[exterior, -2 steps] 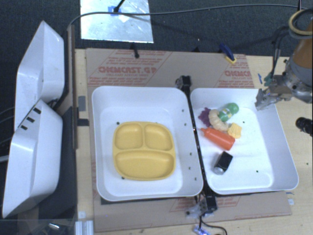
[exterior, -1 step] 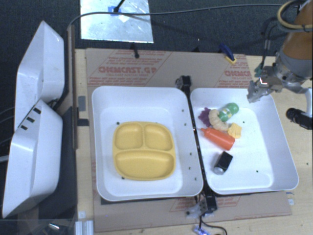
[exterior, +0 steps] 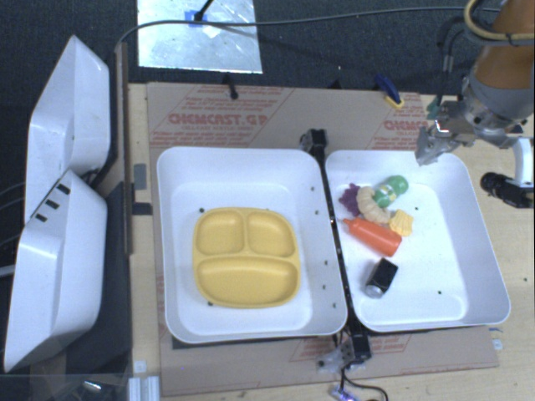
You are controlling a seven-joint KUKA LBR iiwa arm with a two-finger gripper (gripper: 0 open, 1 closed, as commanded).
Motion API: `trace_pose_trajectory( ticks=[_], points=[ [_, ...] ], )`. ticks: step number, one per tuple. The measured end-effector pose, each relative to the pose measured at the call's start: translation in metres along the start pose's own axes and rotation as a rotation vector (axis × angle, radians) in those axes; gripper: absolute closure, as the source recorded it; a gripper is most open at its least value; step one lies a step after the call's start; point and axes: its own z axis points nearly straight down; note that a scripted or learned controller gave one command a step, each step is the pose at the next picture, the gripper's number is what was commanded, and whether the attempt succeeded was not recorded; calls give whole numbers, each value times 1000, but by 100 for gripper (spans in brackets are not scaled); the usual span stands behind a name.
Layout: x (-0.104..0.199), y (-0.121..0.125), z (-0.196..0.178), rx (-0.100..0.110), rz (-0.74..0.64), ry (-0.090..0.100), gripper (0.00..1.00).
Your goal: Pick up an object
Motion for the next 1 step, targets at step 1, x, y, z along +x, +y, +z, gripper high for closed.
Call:
trace_pose_trajectory(
  ticks=[1],
  points=[
    [16, 2, -12, 0, 0, 0, 100]
  ],
)
